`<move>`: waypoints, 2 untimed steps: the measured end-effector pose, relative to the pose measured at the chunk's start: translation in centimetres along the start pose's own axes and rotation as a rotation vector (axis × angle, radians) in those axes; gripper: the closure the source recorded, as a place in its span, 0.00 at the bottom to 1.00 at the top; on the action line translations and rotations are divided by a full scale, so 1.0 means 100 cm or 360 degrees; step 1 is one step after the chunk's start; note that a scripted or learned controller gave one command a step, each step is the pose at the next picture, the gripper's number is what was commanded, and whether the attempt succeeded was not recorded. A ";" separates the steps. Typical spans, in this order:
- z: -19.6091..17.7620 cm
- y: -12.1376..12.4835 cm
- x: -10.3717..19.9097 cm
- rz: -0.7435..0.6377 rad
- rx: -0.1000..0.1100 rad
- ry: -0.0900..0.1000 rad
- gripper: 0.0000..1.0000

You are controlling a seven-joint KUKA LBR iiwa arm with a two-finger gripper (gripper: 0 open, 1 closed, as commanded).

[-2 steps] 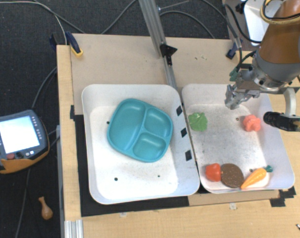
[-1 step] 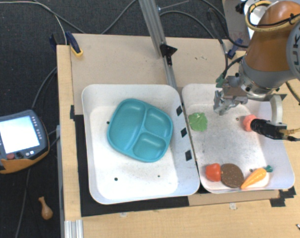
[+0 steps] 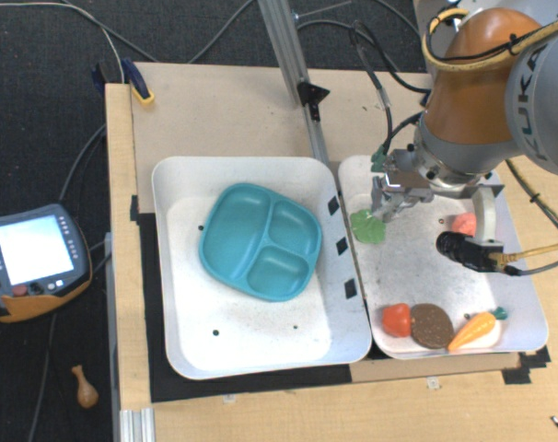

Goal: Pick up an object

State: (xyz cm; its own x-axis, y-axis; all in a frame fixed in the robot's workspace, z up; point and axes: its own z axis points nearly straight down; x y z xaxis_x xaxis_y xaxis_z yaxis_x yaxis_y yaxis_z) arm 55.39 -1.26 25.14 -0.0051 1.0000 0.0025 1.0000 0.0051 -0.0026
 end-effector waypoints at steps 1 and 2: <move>0.009 -0.011 0.050 0.0002 0.0001 -0.0001 1.00; 0.008 -0.033 0.100 -0.0001 0.0002 0.0000 1.00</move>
State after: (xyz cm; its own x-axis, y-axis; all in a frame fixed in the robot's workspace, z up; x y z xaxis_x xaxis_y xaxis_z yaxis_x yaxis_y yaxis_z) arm 52.07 8.76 24.41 -0.0060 1.0000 0.0025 1.0000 0.0060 -0.0039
